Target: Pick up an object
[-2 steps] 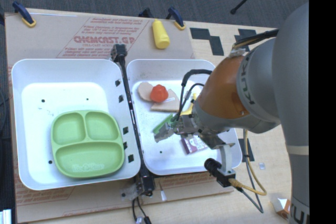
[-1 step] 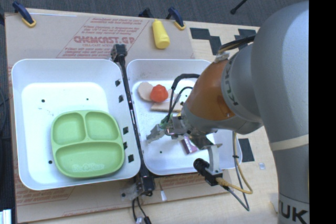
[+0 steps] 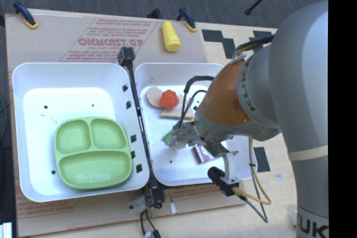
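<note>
Plate [image 3: 92, 152], green and split into three wells, lies in the left bin [image 3: 33, 86]; nothing else sits with it. A black divider [image 3: 136, 120] runs between the bins. Past it, the right bin [image 3: 162, 173] holds the likely targets: a red ball [image 3: 169, 99] resting against a tan piece [image 3: 154, 96] near the far wall, a pale flat strip [image 3: 173, 113] just below them, a green scrap [image 3: 170, 136] toward the middle, and a pink block [image 3: 199, 154] nearer the front. On the bench beyond the bins lies a yellow cylinder [image 3: 170, 36], out of reach of this step.

The arm [image 3: 240, 97] comes in from the right and hangs low over the middle of the right bin, its pincer [image 3: 184, 139] down among the green scrap and the pink block. The wrist hides the tips, so I cannot tell whether the pincer is released or clenched, nor whether it has anything.

The step looks like the descent onto a target. To do it well, the pincer should straddle one item alone, probably the green scrap, keep clear of the pink block beside it, close fully at floor level, then lift straight up.
</note>
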`<state>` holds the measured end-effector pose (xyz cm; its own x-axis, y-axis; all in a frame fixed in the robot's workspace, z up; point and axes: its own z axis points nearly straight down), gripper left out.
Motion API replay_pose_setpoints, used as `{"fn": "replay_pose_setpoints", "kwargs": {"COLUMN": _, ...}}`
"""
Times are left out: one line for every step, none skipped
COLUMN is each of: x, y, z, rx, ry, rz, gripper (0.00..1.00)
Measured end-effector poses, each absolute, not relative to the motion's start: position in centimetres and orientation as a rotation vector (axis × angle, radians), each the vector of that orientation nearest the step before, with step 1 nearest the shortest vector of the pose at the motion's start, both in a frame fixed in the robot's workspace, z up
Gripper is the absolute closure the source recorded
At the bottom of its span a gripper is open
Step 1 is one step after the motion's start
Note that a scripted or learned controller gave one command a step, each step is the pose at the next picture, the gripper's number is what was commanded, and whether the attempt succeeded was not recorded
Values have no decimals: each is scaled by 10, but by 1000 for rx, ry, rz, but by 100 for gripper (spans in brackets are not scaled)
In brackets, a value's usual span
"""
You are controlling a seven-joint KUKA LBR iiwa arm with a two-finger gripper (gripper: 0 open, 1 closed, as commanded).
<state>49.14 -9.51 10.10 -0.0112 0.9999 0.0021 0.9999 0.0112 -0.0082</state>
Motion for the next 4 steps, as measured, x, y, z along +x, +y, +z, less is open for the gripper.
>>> {"fn": "replay_pose_setpoints", "kwargs": {"x": 491, "y": -95, "z": 101, "rx": -2202, "ry": -2231, "rz": 8, "gripper": 0}}
{"fn": "replay_pose_setpoints", "kwargs": {"x": 492, "y": -95, "z": 111, "rx": -2198, "ry": -2232, "rz": 9, "gripper": 100}}
{"fn": "replay_pose_setpoints", "kwargs": {"x": 492, "y": -95, "z": 111, "rx": -2197, "ry": -2234, "rz": 10, "gripper": 0}}
{"fn": "replay_pose_setpoints", "kwargs": {"x": 492, "y": -95, "z": 121, "rx": -2193, "ry": -2236, "rz": 9, "gripper": 100}}
